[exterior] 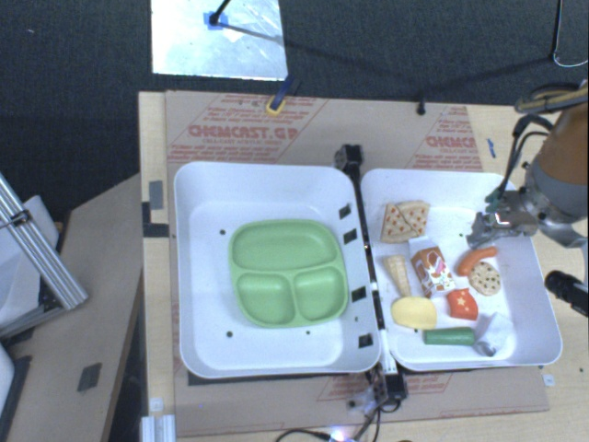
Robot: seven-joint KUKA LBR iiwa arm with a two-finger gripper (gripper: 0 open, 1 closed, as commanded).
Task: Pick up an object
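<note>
The gripper hangs low over the far right part of the right bin, just above the orange sausage-shaped piece, presumably lined up to take it; whether the claw is wide or narrow cannot be told. The other candidates, among them the cookie, lie loose on that bin's floor. The green divided tray sits mid-floor in the left bin.

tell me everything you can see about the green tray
The green tray is a pale green, smooth, plastic-looking divided plate with rounded corners: one long compartment at the back, two smaller ones in front. It lies flat, upright, near the middle of the left white bin, resting on its floor, apart from the walls.
</note>
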